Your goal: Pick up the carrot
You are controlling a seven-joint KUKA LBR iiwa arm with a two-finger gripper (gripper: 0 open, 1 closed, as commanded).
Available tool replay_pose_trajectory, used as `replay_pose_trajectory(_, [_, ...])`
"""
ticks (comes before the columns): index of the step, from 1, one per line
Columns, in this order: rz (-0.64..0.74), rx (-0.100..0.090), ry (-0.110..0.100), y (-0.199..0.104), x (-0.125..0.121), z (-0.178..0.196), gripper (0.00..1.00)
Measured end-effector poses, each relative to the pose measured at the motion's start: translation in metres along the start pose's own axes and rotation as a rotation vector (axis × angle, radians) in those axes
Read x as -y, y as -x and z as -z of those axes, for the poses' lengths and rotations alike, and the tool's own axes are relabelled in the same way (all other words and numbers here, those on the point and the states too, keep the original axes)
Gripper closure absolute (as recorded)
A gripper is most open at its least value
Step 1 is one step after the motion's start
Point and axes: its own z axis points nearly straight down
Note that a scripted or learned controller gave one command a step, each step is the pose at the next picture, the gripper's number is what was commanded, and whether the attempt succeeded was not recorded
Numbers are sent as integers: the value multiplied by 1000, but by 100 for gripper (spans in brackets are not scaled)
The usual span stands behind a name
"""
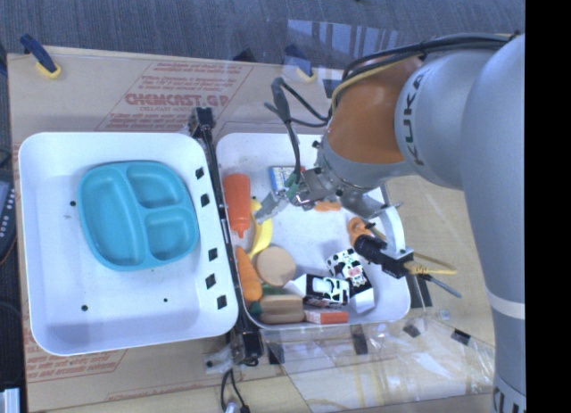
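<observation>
Arm over right bin (393, 304), gripper (303, 190) low near the bin's upper middle, can't tell if anything's in it. Carrot (249, 274) lies along the right bin's left wall, lower half, between banana (261, 235) and the round tan piece (275, 266), touching or just beside both. Orange bottle (237, 204) above it on the same wall. Left bin (36, 251) has blue divided tray (139, 214)

Bright, even overhead light; the white bins (53, 313) glare slightly, shadows stay soft, and the whole picture is mildly blurred.
</observation>
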Motion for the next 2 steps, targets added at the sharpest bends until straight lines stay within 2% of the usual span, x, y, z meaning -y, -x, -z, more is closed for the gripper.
replay_pose_trajectory(1, [176,0,3,55,-7,4,0])
replay_pose_trajectory(2, [131,-7,-1,8,2,-1,0])
